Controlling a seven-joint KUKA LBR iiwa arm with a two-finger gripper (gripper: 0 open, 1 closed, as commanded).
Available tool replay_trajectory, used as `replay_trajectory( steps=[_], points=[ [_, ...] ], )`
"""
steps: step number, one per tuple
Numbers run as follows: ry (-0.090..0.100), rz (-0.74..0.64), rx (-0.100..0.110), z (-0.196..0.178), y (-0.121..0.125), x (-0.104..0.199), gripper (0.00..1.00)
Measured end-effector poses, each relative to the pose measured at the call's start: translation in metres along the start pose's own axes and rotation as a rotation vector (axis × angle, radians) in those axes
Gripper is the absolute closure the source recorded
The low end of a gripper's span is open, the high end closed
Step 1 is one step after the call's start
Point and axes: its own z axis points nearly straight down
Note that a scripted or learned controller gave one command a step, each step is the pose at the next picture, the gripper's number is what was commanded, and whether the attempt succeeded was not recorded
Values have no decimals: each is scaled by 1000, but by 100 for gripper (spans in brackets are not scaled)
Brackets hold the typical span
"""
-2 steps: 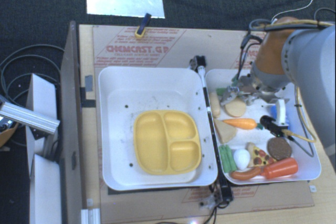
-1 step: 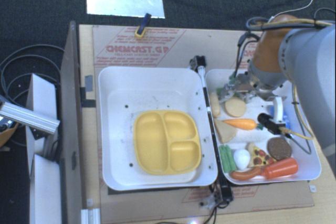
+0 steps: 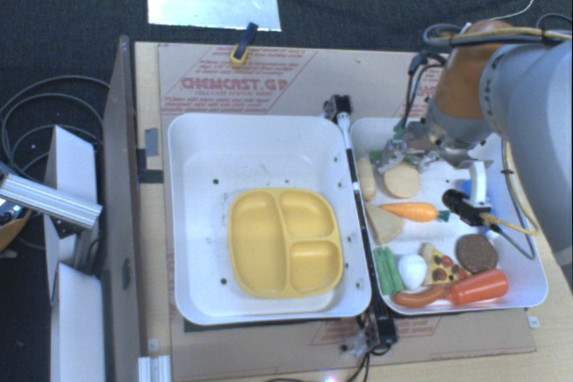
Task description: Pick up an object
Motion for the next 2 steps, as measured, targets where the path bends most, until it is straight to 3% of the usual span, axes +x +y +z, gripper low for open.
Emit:
replay_trajectory(
  steps=[1,2],
  points=[
    [4,-2,1,-94,-69,60,100],
    [2,1,0,-158,-86,68,100]
  ],
)
